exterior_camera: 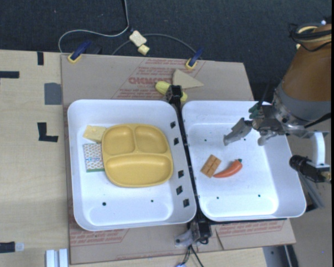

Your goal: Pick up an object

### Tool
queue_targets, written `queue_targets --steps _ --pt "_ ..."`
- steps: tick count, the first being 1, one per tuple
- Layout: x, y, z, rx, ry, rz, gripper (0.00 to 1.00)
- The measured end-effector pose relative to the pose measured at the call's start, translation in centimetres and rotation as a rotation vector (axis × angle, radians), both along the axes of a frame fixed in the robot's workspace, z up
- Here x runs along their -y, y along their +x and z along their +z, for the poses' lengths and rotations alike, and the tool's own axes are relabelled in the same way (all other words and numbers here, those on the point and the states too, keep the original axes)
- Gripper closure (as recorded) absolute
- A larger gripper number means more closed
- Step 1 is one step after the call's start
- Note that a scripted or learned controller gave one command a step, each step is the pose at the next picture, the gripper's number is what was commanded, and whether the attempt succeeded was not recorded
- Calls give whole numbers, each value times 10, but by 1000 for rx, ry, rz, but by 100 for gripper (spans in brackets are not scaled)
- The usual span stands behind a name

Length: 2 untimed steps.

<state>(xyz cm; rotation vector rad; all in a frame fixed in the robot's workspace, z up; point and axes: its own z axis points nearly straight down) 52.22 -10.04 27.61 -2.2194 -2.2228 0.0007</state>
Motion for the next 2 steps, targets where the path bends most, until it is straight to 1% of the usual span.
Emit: queue_targets --steps 1,2 --pt "45 29 -107 -7 -1 -4 0" --pt "71 30 -193 5 1 -5 0"
